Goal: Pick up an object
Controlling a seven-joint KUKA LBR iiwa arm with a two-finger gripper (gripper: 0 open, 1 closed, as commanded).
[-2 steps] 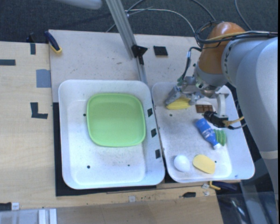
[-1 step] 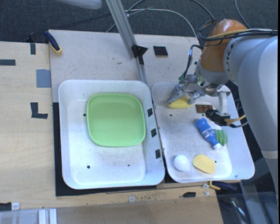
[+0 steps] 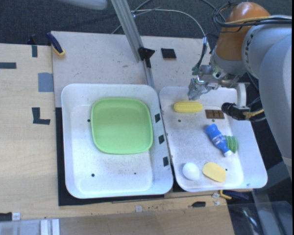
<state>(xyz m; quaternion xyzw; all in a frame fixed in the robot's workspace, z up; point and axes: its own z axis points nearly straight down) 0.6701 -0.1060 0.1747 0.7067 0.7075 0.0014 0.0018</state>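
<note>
My gripper (image 3: 195,93) hangs over the far end of the right bin (image 3: 250,168), just above a yellow corn cob (image 3: 188,106) lying there. Nothing shows between its fingers. Further along the right bin lie a small brown chocolate bar (image 3: 214,114), a blue bottle (image 3: 215,137) with a green piece (image 3: 232,143) beside it, a white egg (image 3: 190,171) and a yellow wedge (image 3: 214,172). A green square plate (image 3: 122,125) rests in the left bin (image 3: 73,146).
A slanted metal pole (image 3: 132,31) rises from the bench behind the bins. A yellow-and-blue clamp (image 3: 56,45) sits at the bench's far left corner. The arm's grey body and orange band (image 3: 240,26) loom over the right bin's far right side.
</note>
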